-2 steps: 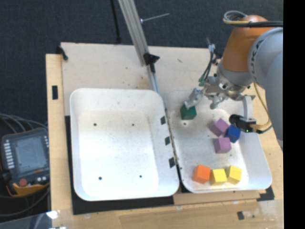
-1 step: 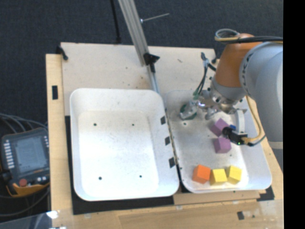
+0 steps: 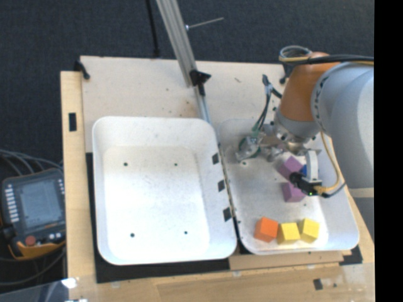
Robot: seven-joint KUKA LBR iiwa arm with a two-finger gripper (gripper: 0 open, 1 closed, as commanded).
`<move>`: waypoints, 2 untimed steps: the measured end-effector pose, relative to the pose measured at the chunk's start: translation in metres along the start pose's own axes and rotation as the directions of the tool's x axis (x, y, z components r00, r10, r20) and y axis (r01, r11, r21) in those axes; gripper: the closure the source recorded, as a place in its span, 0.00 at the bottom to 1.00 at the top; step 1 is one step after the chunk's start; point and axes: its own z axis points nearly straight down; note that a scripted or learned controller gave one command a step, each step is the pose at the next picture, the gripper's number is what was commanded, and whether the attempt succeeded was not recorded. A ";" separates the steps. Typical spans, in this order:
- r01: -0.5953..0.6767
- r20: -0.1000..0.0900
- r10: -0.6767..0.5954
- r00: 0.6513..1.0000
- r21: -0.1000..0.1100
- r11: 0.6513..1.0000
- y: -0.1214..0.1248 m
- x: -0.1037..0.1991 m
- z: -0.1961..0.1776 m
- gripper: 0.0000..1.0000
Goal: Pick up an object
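The right bin (image 3: 334, 234) holds an orange block (image 3: 266, 229) and two yellow blocks (image 3: 289, 233) (image 3: 310, 229) in a row near its front edge. Two purple blocks (image 3: 291, 167) (image 3: 293, 192) lie further back, close under the arm's wrist. My gripper (image 3: 249, 148) hangs low over the back left part of the right bin, left of the purple blocks and apart from them. Nothing shows in its grasp. The grey arm with its orange band (image 3: 302, 96) covers the bin's back right corner.
The left bin (image 3: 157, 187) lies beside the right one, with a raised divider (image 3: 223, 187) between them. A slanted metal pole (image 3: 179, 36) rises from the bench behind the bins. A teach pendant (image 3: 34, 206) lies off the bench at left.
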 end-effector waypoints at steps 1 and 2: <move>-0.004 0.000 0.004 1.000 -0.004 1.000 0.001 -0.001 -0.012 1.00; -0.001 0.000 0.001 1.000 -0.006 1.000 -0.004 0.004 -0.061 1.00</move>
